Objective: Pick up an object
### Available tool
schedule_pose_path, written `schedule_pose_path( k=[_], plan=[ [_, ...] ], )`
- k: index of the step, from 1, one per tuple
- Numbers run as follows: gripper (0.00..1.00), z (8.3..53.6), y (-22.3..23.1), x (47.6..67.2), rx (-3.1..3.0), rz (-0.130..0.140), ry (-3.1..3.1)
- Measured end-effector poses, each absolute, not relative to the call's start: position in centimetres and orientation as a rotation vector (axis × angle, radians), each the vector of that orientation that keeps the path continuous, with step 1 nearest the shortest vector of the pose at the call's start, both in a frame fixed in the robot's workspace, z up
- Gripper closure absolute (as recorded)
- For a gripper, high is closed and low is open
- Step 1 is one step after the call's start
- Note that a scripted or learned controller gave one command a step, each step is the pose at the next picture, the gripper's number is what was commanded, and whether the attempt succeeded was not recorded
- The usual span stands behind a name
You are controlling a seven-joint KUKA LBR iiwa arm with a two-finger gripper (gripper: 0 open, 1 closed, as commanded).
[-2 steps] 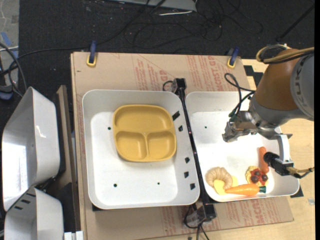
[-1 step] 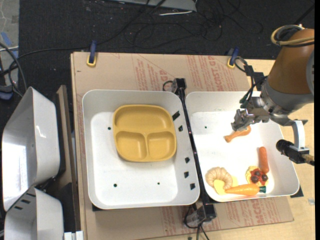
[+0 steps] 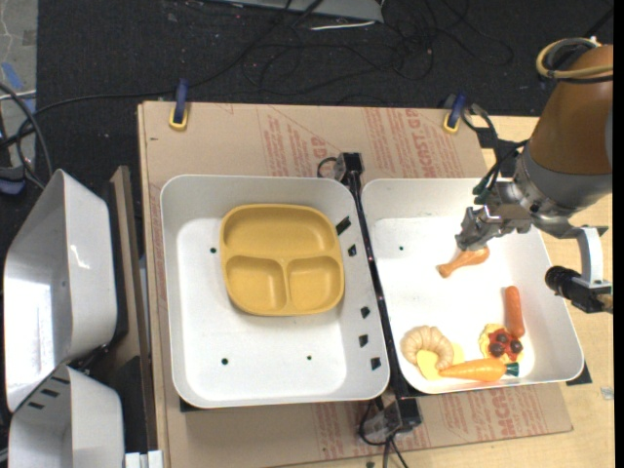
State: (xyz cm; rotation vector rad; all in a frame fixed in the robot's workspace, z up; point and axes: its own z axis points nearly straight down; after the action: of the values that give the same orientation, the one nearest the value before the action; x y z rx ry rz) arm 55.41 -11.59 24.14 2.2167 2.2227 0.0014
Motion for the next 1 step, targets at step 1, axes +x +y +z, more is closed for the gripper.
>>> schedule_pose_path(
  k=[1],
  plan=[
    [1.0,22.89,-6.72,56.85,2.215,0.0,2.23]
  ],
)
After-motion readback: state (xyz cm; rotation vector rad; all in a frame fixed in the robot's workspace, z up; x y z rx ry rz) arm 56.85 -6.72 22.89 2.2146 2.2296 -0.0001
